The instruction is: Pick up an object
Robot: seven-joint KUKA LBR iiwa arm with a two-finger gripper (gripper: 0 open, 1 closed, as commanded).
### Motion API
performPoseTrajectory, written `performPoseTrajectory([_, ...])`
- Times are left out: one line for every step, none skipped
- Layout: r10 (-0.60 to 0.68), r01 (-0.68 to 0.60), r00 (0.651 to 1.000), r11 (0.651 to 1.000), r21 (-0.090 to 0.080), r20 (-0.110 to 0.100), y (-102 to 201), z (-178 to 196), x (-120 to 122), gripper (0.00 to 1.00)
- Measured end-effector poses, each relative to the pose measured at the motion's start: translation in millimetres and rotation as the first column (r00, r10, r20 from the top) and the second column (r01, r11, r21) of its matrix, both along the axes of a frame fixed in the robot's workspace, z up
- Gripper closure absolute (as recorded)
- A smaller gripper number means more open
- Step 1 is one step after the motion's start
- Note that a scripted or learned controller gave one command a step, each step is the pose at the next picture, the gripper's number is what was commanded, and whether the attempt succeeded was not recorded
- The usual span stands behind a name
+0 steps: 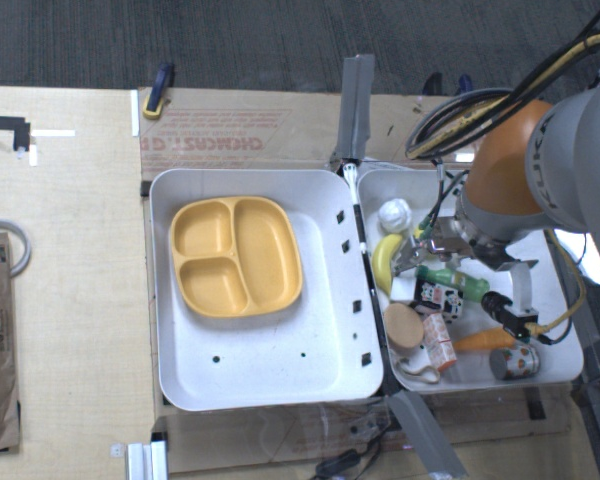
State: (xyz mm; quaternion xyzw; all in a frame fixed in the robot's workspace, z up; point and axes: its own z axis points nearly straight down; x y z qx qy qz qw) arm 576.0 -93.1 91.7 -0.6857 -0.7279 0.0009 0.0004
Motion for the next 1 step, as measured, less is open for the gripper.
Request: performPoseTrajectory([-0.033,0.033,0.999,0.999,-0.001,0.001,55.5,99.7,10.3,0.0])
